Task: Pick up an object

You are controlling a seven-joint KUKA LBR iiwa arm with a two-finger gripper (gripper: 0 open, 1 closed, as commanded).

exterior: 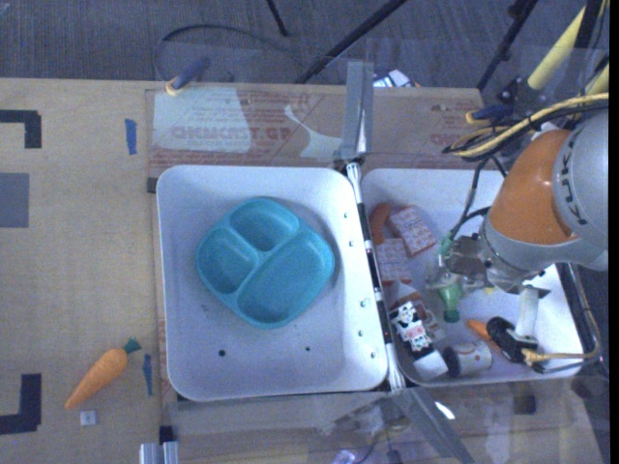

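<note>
Arm at frame right lowers its gripper (447, 283) into the right bin (556, 341), over a green item (451, 303). Grasp step seems underway; next needs closing and lifting.

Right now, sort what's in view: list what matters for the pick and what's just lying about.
For the pick: claw; right bin with its clutter: cow-patterned toy, patterned packet, green bottle.

Lying about: teal divided plate in left bin; toy carrot on the bench.
</note>
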